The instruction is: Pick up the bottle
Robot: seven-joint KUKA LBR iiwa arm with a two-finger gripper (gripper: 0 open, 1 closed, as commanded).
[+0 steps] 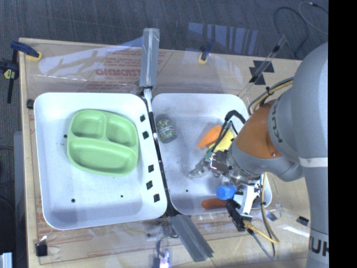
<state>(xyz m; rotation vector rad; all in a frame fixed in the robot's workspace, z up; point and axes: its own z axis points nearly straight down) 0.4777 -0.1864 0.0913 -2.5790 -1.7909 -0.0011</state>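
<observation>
one green tray point(103, 142), perhaps five small items.

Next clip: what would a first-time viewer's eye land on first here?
Probably the light green three-compartment plastic plate, lying alone in the left white bin. Next, the bulky grey arm with an orange band, reaching from the right into the right white bin, its end effector low over a cluster of items: an orange piece, a blue cap, and a small greenish jar near the divider.
</observation>
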